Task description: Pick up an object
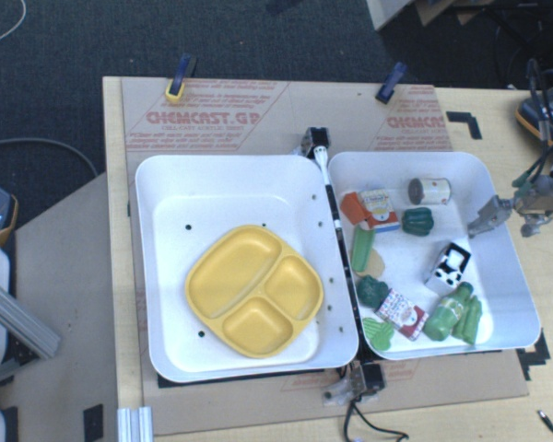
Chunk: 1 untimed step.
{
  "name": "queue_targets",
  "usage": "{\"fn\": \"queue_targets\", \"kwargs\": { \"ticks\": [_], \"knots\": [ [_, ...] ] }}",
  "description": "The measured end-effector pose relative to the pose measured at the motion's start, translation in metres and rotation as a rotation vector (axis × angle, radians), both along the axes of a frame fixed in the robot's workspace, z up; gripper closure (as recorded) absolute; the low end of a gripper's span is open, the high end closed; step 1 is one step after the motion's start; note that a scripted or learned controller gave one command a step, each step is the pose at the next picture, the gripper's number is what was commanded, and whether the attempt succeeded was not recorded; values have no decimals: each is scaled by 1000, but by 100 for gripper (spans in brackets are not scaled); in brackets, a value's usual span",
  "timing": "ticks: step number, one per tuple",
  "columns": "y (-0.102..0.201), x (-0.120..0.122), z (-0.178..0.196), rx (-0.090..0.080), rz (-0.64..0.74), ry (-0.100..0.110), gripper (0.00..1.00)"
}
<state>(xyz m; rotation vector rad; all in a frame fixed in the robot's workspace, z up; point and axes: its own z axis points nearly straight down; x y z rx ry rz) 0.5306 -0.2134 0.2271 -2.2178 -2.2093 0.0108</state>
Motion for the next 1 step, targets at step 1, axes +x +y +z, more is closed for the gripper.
{"fn": "queue_targets", "kwargs": {
  "ticks": [1],
  "knots": [
    [1, 3, 7, -4, 4, -13, 0]
  ]
}}
